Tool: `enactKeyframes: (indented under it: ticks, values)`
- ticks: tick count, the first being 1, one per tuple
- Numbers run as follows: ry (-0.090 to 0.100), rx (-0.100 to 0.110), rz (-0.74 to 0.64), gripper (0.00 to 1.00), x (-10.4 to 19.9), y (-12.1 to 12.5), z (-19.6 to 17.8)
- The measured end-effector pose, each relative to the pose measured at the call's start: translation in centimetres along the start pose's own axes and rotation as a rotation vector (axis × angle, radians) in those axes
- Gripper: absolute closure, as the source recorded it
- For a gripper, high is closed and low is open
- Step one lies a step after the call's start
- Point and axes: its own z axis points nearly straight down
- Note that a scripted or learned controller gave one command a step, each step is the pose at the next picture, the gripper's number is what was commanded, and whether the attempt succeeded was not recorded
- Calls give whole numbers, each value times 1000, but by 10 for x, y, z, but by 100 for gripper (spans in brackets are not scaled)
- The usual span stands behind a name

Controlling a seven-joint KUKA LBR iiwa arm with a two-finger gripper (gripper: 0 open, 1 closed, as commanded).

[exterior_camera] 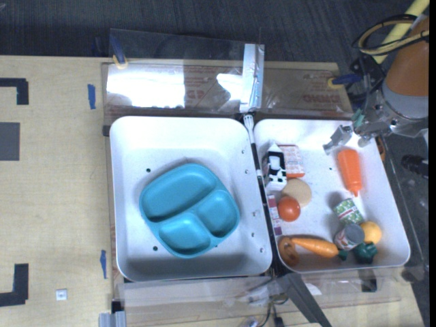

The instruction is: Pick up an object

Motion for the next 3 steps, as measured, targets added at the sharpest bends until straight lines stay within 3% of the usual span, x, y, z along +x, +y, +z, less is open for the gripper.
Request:
enactKeyframes:
  ticks: [1,2,3]
  values:
    - [7,-4,-47,0,-28,1,74]
    - [-1,-4,-45,100,-31,0,63]
    - [-3,-12,-134,100,46,-1,-43]
